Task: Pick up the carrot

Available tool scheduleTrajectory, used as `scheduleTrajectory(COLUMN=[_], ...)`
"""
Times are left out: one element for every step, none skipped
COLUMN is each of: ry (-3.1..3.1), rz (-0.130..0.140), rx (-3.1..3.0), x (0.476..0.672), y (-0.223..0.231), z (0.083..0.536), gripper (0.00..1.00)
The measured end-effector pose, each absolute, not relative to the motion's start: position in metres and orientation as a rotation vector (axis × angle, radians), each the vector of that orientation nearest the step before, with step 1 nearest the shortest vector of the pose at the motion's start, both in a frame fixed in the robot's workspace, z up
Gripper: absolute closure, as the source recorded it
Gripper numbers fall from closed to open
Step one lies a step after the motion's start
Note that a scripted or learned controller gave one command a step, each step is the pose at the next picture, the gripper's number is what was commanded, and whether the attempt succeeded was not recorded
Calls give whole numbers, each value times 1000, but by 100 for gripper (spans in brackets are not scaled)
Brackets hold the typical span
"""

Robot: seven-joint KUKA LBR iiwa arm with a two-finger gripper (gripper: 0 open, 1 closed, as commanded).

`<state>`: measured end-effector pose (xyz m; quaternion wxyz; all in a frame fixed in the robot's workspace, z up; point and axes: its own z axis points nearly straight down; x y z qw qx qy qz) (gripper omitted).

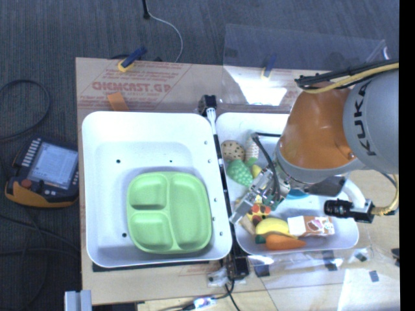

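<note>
My fingers (253, 198) hang apart and empty above the right bin (347, 238), while the carrot (284, 242) lies low in the frame beside the banana (272, 227); it looks light, stiff, smooth plastic, best pinched across its thick middle.

Orange tapered toy carrot (284, 242), lower right of frame.
I see it lying flat on its side, lengthwise left to right, low down in the frame, intact.
</note>
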<state>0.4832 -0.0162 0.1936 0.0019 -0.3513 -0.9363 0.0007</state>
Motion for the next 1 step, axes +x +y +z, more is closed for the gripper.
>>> scheduleTrajectory(ry=[-3012], rz=[3], rx=[-906], x=[484], y=[-92], z=[231], gripper=[0])
